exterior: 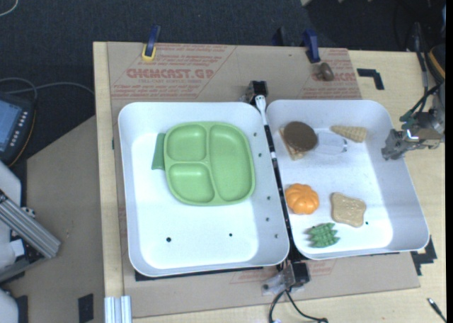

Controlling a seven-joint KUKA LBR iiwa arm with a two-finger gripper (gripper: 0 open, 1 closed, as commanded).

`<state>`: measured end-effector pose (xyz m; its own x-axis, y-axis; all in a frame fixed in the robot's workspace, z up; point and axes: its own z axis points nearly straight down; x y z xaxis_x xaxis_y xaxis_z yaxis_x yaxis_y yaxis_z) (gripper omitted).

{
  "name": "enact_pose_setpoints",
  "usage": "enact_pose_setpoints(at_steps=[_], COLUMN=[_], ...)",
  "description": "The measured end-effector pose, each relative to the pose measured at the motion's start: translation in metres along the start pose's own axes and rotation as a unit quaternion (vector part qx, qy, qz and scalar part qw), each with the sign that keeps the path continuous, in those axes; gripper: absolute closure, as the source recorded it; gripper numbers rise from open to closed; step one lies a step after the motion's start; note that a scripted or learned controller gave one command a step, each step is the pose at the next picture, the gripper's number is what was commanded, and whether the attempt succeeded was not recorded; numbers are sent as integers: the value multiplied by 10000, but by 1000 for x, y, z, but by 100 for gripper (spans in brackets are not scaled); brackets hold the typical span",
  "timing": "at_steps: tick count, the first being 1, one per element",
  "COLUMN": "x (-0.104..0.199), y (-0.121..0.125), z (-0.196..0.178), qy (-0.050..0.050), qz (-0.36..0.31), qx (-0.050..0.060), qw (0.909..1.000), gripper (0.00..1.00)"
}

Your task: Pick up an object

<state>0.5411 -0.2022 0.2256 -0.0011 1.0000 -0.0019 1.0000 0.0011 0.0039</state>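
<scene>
Gripper (405,139) sits at the three o'clock rim of the right bin (396,194), and whether it's parted or closed I cannot tell from here. Inside that bin: brown round piece (299,137) at eleven o'clock, cone (350,132) at one, orange pumpkin (303,199), tan slice (348,210) and green sprig (322,235) toward six. Green divided plate (209,162) rests in the left bin (141,201).

A green tray (209,162) sits in the left bin (141,229); 5 food toys lie in the right bin (403,208).

bench (113,74) | brown sheet on top | two white bins (141,244) (403,222) side by side
</scene>
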Motion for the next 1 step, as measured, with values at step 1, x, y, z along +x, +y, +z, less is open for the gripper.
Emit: enact_pose_setpoints(at_steps=[1], x=[46], y=[27], z=[-10], qy=[7], qz=[-26], qx=[-5], qw=[10000], gripper=[100])
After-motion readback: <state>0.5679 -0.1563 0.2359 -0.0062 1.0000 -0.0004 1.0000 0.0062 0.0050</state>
